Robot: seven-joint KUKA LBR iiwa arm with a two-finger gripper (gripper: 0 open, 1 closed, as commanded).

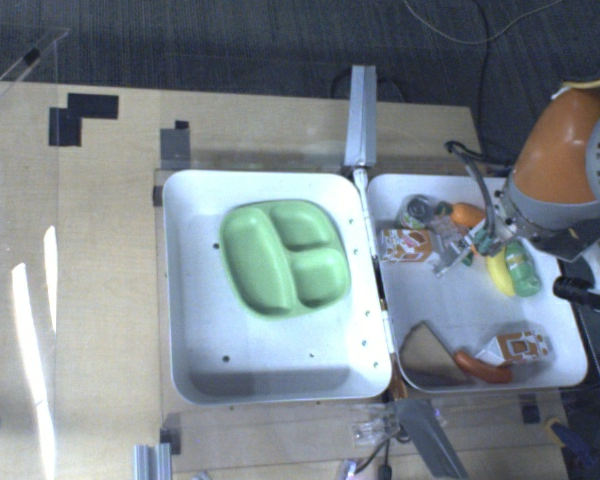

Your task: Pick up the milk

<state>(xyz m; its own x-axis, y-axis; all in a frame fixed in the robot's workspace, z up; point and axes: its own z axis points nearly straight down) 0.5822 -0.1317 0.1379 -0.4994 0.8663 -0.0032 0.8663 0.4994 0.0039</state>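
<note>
milk (406, 244) lying by the right bin's (570, 373) left wall, near its far corner | gripper (458, 254) hanging just right of it, beside not over | finger spread: cannot tell, blurred | green plate (284, 256) sitting mid left bin (195, 368)

The arm (570, 153) was cut off by the right edge, so only its orange band and wrist showed. The gripper (458, 251) was small and blurred among the things at the far side of the right bin (565, 373); whether its fingers were apart could not be told. A carton (407, 244) lay just left of it, its print too small to read. Another small carton (525, 347) at the near right was equally unreadable.
</note>
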